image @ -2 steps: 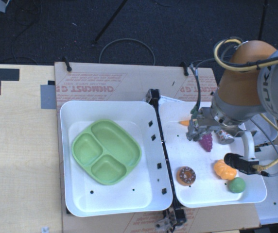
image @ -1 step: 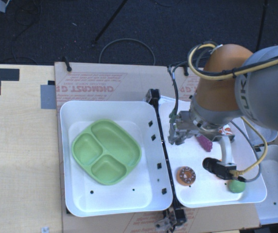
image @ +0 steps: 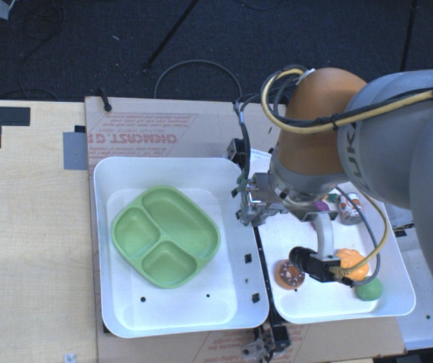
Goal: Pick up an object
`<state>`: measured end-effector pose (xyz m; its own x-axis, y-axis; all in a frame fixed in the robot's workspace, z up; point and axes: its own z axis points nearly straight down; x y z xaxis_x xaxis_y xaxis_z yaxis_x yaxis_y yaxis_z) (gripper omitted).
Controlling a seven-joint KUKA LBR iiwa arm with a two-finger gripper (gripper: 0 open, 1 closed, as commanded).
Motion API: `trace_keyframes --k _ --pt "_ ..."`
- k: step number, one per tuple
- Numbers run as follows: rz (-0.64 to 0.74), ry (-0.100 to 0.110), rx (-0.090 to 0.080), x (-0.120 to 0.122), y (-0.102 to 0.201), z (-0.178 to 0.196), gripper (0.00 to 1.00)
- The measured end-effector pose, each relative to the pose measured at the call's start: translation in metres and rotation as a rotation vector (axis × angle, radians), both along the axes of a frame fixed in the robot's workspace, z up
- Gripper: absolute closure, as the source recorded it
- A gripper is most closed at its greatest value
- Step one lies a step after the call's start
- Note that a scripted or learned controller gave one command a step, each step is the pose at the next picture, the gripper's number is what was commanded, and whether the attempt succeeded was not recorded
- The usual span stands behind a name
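Observation:
My gripper (image: 250, 207) hangs low over the left edge of the right bin (image: 398, 297), close to the divide between the two bins. In the right bin lie a brown sprinkled donut (image: 288, 275), an orange object (image: 353, 263) and a green ball (image: 369, 289) near the front. A purple item (image: 321, 205) and a small pale object (image: 350, 212) sit further back, partly hidden by the arm. I see nothing held in the gripper.
The left bin (image: 118, 308) holds a green divided plate (image: 165, 235). The bulky orange and grey arm (image: 330, 134) covers the back of the right bin. Cardboard (image: 148, 131) lies under both bins.

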<state>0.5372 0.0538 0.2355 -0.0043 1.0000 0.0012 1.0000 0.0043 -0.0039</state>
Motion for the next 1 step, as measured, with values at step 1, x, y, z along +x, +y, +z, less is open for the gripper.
trace_keyframes --k 1 --pt "0.001 -0.001 0.001 0.0102 0.0575 0.0051 1.0"
